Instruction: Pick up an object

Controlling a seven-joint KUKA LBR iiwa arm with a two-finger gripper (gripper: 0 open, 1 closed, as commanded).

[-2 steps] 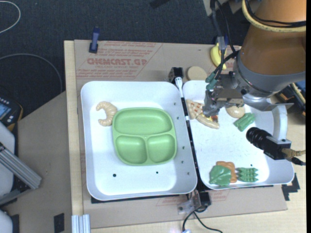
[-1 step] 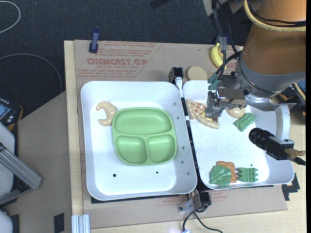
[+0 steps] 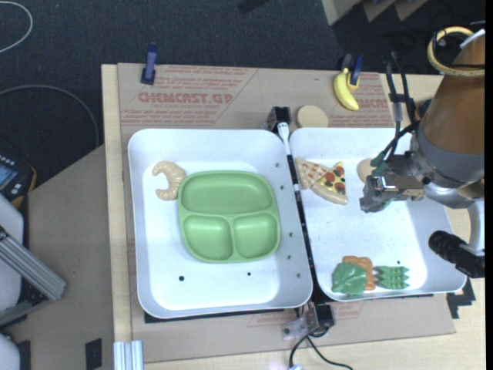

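Observation:
My gripper (image 3: 375, 195) hangs over the right bin (image 3: 431, 245), near its upper middle. A pizza slice (image 3: 324, 180) lies just left of it at the bin's top left. A green vegetable toy (image 3: 367, 276) with an orange part rests at the bin's front. A tan round piece (image 3: 364, 168) peeks out just behind the gripper. In the left bin (image 3: 154, 260) a green divided plate (image 3: 229, 215) sits in the middle, with a tan croissant (image 3: 169, 179) by its upper-left corner. I see nothing held in the gripper.
A yellow banana (image 3: 346, 89) and a tan disc (image 3: 312, 116) lie on the cardboard behind the bins. Blue clamps (image 3: 149, 62) hold the board's back edge. A black fixture (image 3: 459, 253) juts in at the right bin's right edge.

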